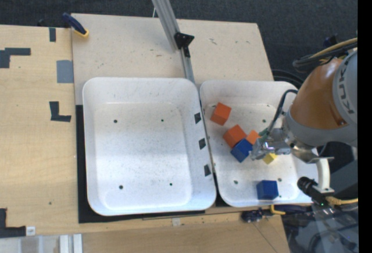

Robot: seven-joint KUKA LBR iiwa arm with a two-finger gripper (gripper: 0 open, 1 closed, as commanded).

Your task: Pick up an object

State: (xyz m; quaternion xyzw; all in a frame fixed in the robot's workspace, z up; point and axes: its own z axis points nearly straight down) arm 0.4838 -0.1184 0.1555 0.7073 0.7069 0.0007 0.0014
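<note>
The right bin (244, 90) holds several blocks. An orange cube (221, 113) lies near its upper left. A second orange cube (234, 135) sits lower, with a blue cube (241, 150) touching it below. A small orange piece (252, 137) and a small yellow block (269, 158) lie beside my gripper (263, 148). Another blue cube (267, 189) rests near the bin's front edge. My gripper is low in the bin, right next to the first blue cube and the yellow block; nothing visibly sits between its fingers.
The left bin (139, 144) lies beside the right one. A metal pole (165, 10) slants across the bench to the bins' shared rim. A blue and yellow tool (75, 24) lies at the bench's far left corner. My arm's orange band (318, 100) overhangs the right bin's edge.
</note>
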